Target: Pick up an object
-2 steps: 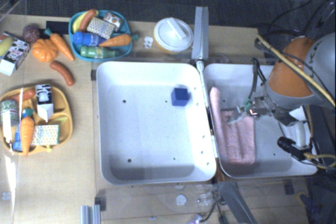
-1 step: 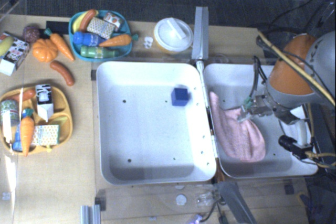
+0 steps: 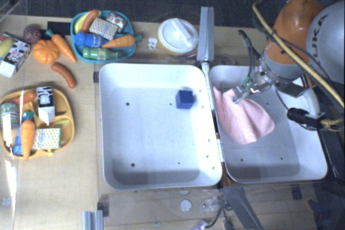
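Where tool [image 3: 245, 91] meets pink cloth [image 3: 245, 118], near bin's inner wall [image 3: 214, 116]

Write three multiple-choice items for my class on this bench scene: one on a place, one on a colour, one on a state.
1. Where does the blue cube lie?
A. left bin
B. right bin
C. the bench

2. What colour is the cloth?
A. green
B. pink
C. black

3. How does the cloth lie?
A. folded into a neat square
B. rumpled in a heap
C. draped over the bin's rim

Answers: 1 A, it sits on the left bin floor near the divider. 2 B, it shows pale pink in the right bin. 3 B, its edges bunch unevenly below the gripper.
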You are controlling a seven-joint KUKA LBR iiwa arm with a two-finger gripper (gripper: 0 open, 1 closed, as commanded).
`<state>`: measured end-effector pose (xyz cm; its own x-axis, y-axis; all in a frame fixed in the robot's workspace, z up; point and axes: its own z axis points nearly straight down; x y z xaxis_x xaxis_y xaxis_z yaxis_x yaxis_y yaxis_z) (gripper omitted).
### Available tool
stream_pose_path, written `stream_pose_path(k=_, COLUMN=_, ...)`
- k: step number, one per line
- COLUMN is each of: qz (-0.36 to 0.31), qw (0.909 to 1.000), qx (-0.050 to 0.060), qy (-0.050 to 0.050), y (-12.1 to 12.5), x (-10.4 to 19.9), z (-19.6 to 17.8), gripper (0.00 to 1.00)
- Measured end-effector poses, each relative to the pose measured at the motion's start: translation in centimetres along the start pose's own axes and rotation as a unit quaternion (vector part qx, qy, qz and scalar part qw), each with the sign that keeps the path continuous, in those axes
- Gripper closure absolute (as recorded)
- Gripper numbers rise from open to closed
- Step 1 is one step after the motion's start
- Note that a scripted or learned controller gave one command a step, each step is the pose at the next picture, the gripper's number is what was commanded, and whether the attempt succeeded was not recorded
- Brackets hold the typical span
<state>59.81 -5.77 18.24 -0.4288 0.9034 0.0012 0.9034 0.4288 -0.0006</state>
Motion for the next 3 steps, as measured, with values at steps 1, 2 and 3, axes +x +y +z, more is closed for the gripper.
stream_pose_path(k=1, qz=-0.085, qw=0.9963, qx=-0.001, qy=-0.001, y=3.1, x=-4.3, z=-0.4, gripper=1.0)
stream_pose_path(k=2, qz=-0.135, qw=0.9909, qx=-0.001, qy=-0.001, y=2.4, x=-11.5, z=0.2, gripper=1.0)
stream_pose_path(k=3, qz=0.068, qw=0.9977, qx=0.0, qy=0.0, y=3.9, x=-3.4, z=0.0, gripper=1.0)
